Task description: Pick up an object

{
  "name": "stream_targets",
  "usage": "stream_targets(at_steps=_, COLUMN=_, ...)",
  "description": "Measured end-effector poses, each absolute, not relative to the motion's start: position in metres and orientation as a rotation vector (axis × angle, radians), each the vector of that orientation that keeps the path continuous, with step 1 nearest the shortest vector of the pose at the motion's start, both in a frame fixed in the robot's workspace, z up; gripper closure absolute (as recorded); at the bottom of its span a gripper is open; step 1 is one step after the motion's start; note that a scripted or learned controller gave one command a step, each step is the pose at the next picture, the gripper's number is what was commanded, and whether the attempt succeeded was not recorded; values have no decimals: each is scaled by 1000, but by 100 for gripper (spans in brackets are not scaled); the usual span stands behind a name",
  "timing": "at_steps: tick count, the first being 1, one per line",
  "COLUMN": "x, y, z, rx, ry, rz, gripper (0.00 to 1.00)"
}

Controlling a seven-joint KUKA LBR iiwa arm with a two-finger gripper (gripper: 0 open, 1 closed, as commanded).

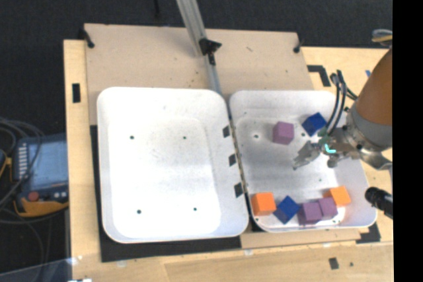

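The right bin [264,109] holds several small blocks. A purple cube [283,133] lies near its middle and a blue cube [314,123] sits to the right of it. Along the front edge are an orange block [264,203], a blue block [287,209], two purple blocks [317,211] and an orange block [340,195]. My gripper [308,155] hangs over the right part of this bin, just below the blue cube and right of the purple cube. Its fingers point down-left over bare bin floor, with no block seen between them.
The left bin [165,162] lies beside the right one, joined by black clips at the shared edge. A slanted metal pole [188,3] rises from the back of the bench. A pendant with cables [39,172] sits at far left.
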State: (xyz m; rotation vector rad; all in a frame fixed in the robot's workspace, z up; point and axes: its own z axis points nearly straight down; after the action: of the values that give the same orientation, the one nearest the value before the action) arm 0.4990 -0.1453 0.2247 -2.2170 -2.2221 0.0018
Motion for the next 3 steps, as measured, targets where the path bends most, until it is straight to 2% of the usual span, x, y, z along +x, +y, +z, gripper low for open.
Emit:
stream_targets(at_steps=1, x=500, y=-146, z=226, rx=-2223, ry=-2222, rz=-2, gripper=0)
stream_targets(at_steps=2, x=491, y=-142, z=174, rx=-2220, ry=-2219, rz=5, gripper=0)
stream_targets(at_steps=3, x=491, y=-147, z=131, rx=-2221, ry=-2218, rz=5, gripper=0)
